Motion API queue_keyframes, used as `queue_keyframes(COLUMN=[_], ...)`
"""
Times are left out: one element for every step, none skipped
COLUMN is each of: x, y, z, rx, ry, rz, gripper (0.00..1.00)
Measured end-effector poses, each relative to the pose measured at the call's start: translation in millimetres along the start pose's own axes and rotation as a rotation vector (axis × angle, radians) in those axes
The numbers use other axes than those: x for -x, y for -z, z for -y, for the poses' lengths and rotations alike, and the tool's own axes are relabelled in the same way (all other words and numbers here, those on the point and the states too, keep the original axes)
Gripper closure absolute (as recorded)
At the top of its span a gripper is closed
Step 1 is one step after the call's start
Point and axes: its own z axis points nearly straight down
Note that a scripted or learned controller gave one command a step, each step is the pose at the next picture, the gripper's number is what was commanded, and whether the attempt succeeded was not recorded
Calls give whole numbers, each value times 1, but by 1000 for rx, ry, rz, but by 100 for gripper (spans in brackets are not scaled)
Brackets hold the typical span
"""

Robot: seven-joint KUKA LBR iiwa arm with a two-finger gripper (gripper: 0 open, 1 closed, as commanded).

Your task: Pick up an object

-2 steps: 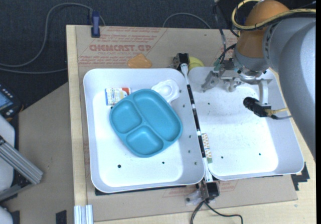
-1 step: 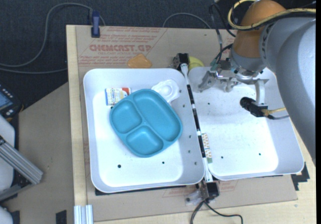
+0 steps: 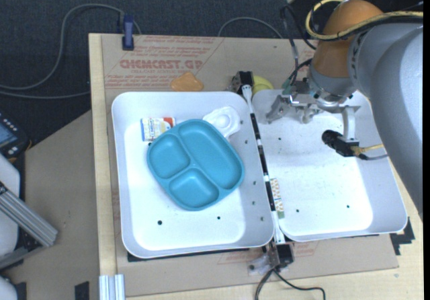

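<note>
The right bin sits nearest the arm's side. The left bin holds a blue divided tray at its centre. Beyond the tray, touching its far edge, lie a small printed packet and a white round object. The gripper hangs over the far end of the right bin; whether it is apart or together cannot be determined, and nothing is visible in its grasp

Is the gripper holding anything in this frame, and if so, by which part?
Nothing is seen held. The gripper hangs over the far end of the right bin, away from the blue tray in the left bin.
</note>
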Motion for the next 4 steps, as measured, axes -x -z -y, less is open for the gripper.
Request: queue_keyframes(x=[16,7,13,1], y=[0,0,0,0], z=[0,0,0,0], rx=[2,0,1,0], ry=[-2,0,-1,0], rz=[1,0,1,0], gripper=[0,0,0,0])
